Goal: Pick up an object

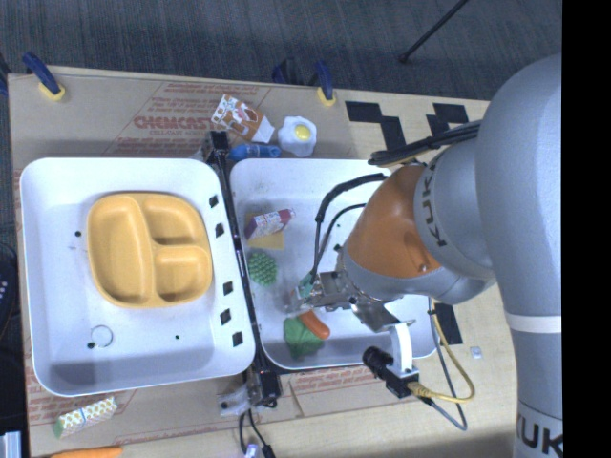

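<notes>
The right bin (286,172) holds several small items. A red and purple packet (267,222) lies on a yellow piece (268,241). Below them sits a green knobbly object (263,268). An orange and green toy vegetable (305,332) rests near the bin's front edge. My gripper (320,297) hangs low over the bin's middle, just above and right of the toy vegetable and right of the green object. The orange wrist band (391,237) and grey arm cover the bin's right half.
A yellow divided tray (148,246) fills much of the left bin (48,351). Behind the bins lie a snack packet (234,114), a blue item (253,151) and a yellow-white toy (298,134). A wrapper (84,415) lies at the bench's front left.
</notes>
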Robot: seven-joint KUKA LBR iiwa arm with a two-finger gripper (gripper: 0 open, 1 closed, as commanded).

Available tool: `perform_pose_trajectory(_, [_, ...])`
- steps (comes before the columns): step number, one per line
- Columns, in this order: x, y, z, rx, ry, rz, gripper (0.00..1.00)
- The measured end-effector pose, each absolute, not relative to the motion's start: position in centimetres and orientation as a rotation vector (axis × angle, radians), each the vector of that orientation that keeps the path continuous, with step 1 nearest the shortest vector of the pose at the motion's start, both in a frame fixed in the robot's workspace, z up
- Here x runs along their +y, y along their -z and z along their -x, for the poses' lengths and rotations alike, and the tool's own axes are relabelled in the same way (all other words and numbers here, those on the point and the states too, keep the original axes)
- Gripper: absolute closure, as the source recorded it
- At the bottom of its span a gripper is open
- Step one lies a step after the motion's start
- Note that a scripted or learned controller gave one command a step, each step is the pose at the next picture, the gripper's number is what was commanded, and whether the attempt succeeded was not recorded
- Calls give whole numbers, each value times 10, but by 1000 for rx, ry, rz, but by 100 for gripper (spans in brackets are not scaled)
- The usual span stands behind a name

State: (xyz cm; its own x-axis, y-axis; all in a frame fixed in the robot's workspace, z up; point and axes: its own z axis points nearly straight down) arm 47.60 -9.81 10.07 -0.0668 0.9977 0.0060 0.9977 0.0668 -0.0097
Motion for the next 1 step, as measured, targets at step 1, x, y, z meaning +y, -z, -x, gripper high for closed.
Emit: perform_pose_trajectory(1, [-62, -228, -477, -2433, 0, 1986, 100])
